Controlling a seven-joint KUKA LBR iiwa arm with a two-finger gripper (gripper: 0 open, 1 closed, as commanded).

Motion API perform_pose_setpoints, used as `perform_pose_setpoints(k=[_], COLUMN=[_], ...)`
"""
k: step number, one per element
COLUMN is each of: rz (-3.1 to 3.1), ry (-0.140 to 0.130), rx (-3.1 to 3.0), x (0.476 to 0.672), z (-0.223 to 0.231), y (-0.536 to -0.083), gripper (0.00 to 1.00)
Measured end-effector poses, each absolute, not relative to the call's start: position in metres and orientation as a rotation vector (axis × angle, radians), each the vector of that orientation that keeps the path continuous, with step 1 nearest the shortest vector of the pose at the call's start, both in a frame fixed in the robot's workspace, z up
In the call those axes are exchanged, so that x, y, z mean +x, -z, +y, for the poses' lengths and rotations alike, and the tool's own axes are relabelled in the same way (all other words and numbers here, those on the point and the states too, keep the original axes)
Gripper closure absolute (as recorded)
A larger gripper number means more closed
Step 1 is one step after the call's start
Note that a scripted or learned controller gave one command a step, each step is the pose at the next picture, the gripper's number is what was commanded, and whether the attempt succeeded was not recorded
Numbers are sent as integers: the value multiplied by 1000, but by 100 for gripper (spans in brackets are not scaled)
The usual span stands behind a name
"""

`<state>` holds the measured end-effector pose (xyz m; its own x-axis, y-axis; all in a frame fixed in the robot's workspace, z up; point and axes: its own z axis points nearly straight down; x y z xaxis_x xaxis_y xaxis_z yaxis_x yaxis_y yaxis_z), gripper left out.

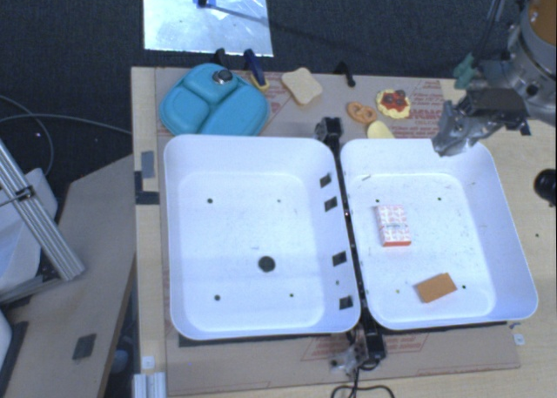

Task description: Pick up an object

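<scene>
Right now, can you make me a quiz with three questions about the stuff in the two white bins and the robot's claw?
1. Where is the small white box with red pattern?
A. the right white bin
B. the left white bin
C. on the blue plastic tray

2. How many things lie in the right white bin?
A. none
B. two
C. five

3. Where is the claw?
A. at the right bin's far edge
B. over the left bin
C. touching the flat orange block

Answers: 1 A, the box sits mid-bin on the right. 2 B, only the box and the orange block lie there. 3 A, the claw hangs by the far rim, apart from both things.
</scene>
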<state>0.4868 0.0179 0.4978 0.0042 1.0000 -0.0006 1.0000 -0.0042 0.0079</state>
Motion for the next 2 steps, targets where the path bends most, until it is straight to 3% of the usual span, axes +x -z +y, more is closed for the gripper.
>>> perform_pose_setpoints(k=[1, 2], rz=[2231, 2219], ry=[-3, -1], rx=[2212, 2222], x=[487, 497], z=[81, 42], y=[-474, -444], gripper=[100, 100])
